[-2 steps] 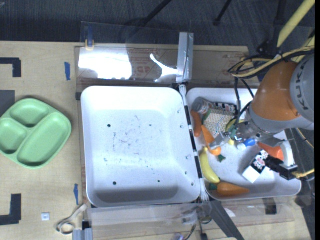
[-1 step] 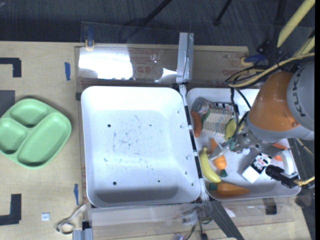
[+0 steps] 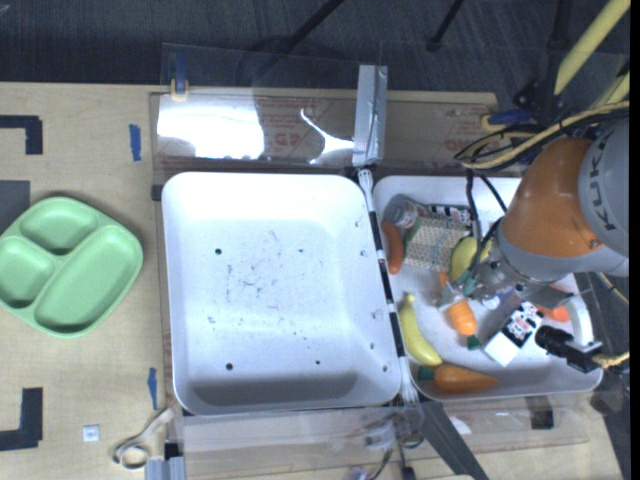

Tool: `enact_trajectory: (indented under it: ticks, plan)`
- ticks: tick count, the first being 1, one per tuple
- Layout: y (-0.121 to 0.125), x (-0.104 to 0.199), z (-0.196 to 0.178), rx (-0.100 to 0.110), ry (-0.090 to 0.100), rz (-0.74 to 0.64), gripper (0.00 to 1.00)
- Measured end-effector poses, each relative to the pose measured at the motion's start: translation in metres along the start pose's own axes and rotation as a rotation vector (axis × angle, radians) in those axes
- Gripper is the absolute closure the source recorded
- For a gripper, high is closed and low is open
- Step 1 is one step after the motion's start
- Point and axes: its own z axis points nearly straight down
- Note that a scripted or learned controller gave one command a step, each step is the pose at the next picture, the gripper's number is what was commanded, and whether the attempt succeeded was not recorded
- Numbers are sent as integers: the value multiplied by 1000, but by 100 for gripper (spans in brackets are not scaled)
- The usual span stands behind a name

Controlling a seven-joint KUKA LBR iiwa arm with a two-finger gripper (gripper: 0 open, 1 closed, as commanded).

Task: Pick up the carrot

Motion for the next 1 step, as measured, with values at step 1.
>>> enact_trajectory:
  ticks: [1]
  plan:
    - [116, 70, -86, 6, 3, -279, 100]
